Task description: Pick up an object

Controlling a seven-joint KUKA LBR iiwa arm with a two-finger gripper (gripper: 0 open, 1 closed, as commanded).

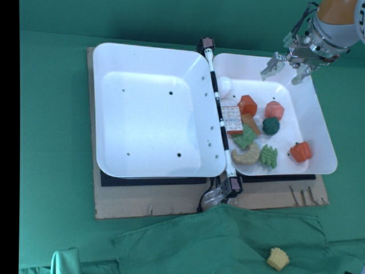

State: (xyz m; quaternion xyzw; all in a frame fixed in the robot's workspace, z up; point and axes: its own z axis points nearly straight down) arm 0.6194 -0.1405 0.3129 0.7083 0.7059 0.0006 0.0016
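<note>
- Gripper (287,69) hangs over the far rim of the right bin (317,119); we see its two fingers spread wide apart, and we see nothing between them.
- We see the orange band (341,1) of the arm just above and to the right of the gripper, at the frame's upper right corner.
- We count the toy pieces lying in the right bin below the gripper, all well apart from the fingers.
- Nearest below the gripper we find a pink-red round piece (274,109) and a red faceted piece (247,105); a dark green ball (271,126) sits just beneath the pink one.
- To the gripper's lower left we see a white ball (224,86) against the bin's left wall, and below it a small printed box (231,120).
- Farther down we note a leafy green piece (246,137), a tan crescent (246,157), a second green leafy piece (268,156) and an orange-red pepper (300,151) near the bin's front right corner.
- Far to the gripper's left lies the left bin (154,110).
- Well below the gripper, outside both bins, we spot a yellow piece (278,259) on the green cloth (228,238).
</note>
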